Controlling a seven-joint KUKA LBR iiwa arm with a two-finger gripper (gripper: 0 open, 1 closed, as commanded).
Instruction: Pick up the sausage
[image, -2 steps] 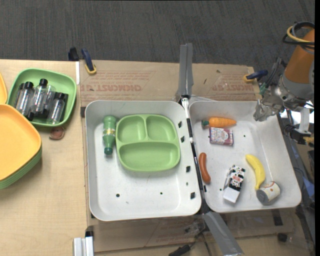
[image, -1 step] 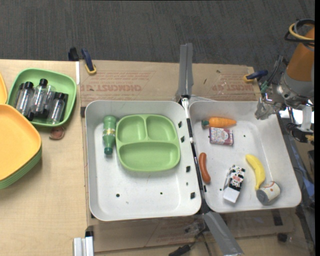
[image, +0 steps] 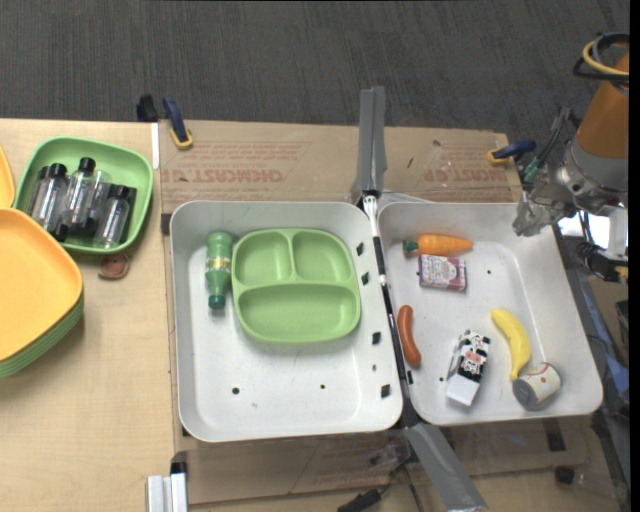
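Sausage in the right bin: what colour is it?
Reddish-orange. The sausage shows best in the camera view, lying by the right bin's left wall.

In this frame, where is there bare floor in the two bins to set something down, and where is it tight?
Left bin: open floor in front of the green divided plate. Right bin: bare patch between the pink packet, banana and far right wall. Crowded: the near right corner with milk carton and cup; the sausage hugs the left wall.
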